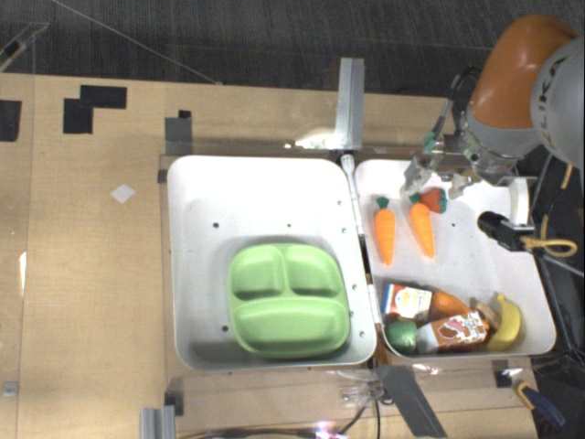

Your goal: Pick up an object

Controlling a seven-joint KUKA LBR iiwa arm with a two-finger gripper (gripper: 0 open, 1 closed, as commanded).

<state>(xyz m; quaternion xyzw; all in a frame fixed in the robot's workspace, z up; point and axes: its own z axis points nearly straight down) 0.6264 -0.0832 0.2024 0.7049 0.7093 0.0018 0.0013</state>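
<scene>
The right bin (pixel 484 263) holds the loose objects. Two orange carrots (pixel 385 231) (pixel 422 229) lie side by side near its back left. A small red fruit with a green top (pixel 433 198) sits at the head of the right carrot. My gripper (pixel 434 183) hangs just over that red fruit at the bin's back. Its fingers (pixel 414 180) are spread to either side and are open, not closed on anything. At the bin's front lie a small carton (pixel 408 298), an orange fruit (pixel 448 302), a labelled bottle (pixel 455 329), a green ball (pixel 400 337) and a banana (pixel 506 323).
The left bin (pixel 196 245) holds a green divided plate (pixel 289 298). A metal post (pixel 350 108) stands behind the wall between the bins. Black cables and a clamp (pixel 512 231) hang at the right bin's right edge under the arm.
</scene>
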